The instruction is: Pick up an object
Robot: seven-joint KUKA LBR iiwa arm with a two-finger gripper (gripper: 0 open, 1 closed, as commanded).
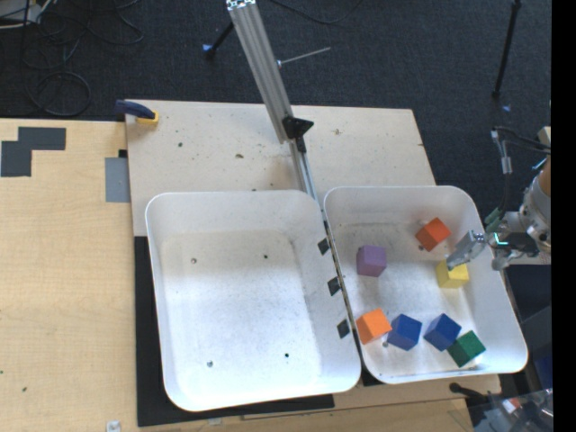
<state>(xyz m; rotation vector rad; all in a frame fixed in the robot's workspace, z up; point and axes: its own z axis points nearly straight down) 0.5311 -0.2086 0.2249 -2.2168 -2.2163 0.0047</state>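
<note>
Your claw [463, 252] hung just above the small yellow wooden cube [453, 274] — grip state I could not tell — so you needed a straight descent, clear of the orange cube [433, 233] beyond it.

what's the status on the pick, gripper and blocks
Gripper low over right bin, right at yellow block, nothing seen between its fingers. Orange block close beside, upper left. Purple block apart, mid bin.

Claw [470, 247] seemingly touching the yellow cube [453, 274] in the right bin [396, 201] (six other blocks nearby)
</note>
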